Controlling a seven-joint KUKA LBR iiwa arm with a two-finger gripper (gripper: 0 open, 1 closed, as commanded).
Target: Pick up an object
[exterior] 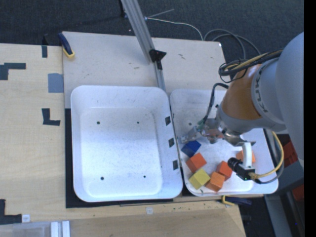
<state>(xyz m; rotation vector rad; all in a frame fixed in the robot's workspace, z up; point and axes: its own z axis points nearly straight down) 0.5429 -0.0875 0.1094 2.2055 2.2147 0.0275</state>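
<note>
Nearest the table's front edge, the right bin (180, 102) holds a cluster of small blocks in its front half. A yellow block (199, 178) lies closest to the bin's front rim, touching an orange block (215, 181) beside it. Just behind these sit a second orange block (197, 160) and a third (224, 169); a further orange piece (245, 156) shows near the right rim, partly hidden by cabling. A blue block (191, 147) lies behind the cluster, towards the bin's left wall.

The gripper (211, 132) hangs low over the bin's middle, just behind the blue block. Whether its fingers are parted or closed cannot be told; nothing is seen held.

Judgement: the blocks appear rigid, light and smooth-faced, so liable to slip if pinched on corners. The blue block stands a little apart and offers opposite flat faces for a grip.

The left bin (79, 132) stands beside, against the right bin's left wall.
</note>
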